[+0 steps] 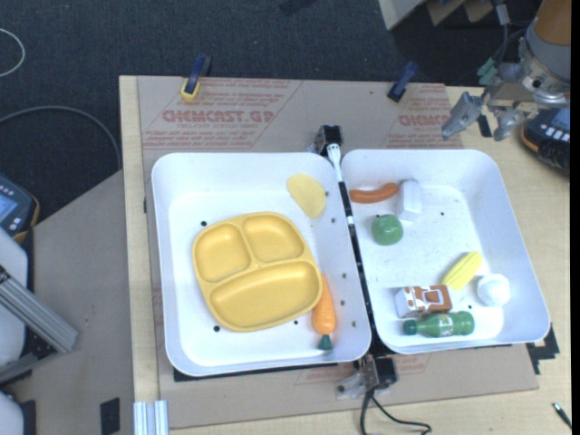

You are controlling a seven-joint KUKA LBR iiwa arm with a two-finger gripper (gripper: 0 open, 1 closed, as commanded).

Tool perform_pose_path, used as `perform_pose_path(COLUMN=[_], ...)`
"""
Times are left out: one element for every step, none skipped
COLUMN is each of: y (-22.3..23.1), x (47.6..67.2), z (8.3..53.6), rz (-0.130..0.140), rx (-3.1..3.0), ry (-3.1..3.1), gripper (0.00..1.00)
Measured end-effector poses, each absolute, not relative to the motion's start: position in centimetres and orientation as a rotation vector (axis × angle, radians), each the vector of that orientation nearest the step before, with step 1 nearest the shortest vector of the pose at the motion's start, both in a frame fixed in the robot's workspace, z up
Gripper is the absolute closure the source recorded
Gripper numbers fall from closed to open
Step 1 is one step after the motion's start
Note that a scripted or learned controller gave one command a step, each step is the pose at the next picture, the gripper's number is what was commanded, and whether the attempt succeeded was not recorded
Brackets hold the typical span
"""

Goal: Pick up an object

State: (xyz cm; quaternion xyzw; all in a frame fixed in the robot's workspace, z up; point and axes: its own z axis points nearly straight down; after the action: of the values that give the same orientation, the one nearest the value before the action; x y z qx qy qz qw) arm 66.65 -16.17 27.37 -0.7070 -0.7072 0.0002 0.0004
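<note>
My one camera, fixed above the bench (272, 107), looks down at a slant from moderate height; both white bins, left (172, 243) and right (517, 234), fill mid-frame, my arm (548, 34) entering upper right.

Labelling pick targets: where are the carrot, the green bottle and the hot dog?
carrot (324, 312), camera view, middle of its orange body
green bottle (443, 325), camera view, its body
hot dog (373, 193), camera view, its middle

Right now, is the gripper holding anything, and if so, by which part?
Nothing is held. The gripper hangs above the bench beyond the far right corner of the right bin, with nothing between its fingers; the sausage and the other things lie in the bins.
</note>
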Motion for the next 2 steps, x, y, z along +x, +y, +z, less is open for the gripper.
perform_pose_path(y=[-16.2,-13.5], x=[66.7,66.3], z=[28.5,13.4], rz=[-0.003,0.011], rx=[-2.222,-2.210], ry=[-2.225,-2.214], gripper=[1.00,1.00])
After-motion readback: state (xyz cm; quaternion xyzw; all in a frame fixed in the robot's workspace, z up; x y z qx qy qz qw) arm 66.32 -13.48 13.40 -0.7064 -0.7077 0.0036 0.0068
